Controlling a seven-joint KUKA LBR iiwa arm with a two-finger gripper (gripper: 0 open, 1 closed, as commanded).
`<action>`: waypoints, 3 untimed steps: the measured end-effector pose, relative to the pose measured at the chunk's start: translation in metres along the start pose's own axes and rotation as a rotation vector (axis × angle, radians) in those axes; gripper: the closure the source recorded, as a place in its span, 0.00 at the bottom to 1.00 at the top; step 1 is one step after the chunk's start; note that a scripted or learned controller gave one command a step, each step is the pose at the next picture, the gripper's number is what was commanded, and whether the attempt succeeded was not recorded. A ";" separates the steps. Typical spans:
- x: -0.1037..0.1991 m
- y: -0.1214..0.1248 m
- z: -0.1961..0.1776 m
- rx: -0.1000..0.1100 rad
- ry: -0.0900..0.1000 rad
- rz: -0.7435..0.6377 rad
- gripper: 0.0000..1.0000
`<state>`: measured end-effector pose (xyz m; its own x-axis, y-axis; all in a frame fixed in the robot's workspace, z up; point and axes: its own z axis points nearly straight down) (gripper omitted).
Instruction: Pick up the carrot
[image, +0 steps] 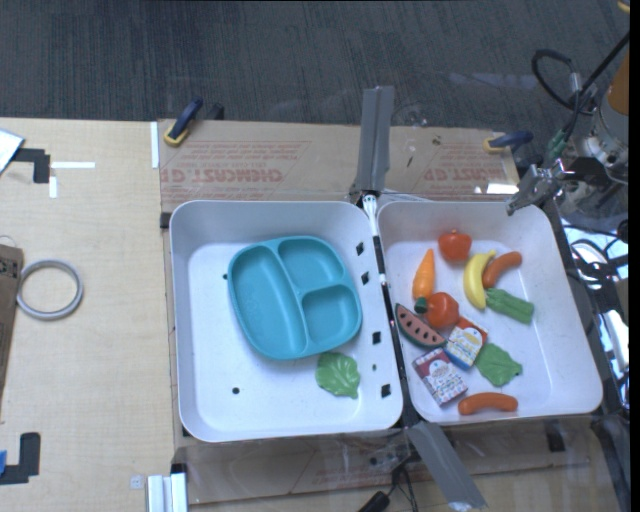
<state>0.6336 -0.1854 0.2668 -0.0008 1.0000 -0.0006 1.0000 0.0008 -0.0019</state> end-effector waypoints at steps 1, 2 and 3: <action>0.048 0.014 0.099 -0.001 0.000 -0.340 0.00; 0.130 0.001 0.074 -0.002 -0.001 -0.543 0.00; 0.085 -0.032 0.175 -0.003 -0.001 -0.590 0.00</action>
<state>0.6012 -0.1009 0.0922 -0.5569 0.8305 -0.0011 0.8305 0.5569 0.0010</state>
